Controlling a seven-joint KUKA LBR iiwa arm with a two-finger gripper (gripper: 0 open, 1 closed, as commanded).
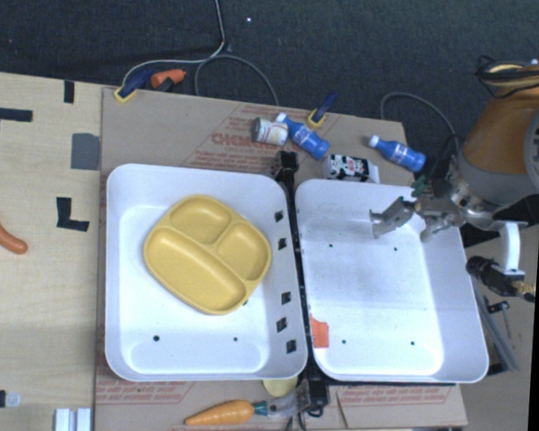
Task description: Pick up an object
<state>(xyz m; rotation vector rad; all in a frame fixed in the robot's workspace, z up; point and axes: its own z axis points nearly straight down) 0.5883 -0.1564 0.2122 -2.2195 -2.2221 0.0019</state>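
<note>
Bench (22,331) of pale wood, seen from above, bearing a cardboard sheet (211,128) on which two shallow white bins sit side by side. Left bin (123,338): holds a yellow divided plate (208,253), lying flat near the centre with its three compartments facing up. Right bin (443,360): holds a small orange piece (319,333) near its lower left corner. Arm (500,143), grey with an orange band, reaches in from the right; its gripper (409,220) hangs over the upper right part of the right bin, fingers spread apart with nothing between them. Outside the bins: two blue-and-white bottles (304,137) (398,154) and a black-and-white packet (350,169) beyond the far rims, a toy carrot (222,413) below the near rims, and a toy sausage (3,231) on the wood, well apart at left.
</note>
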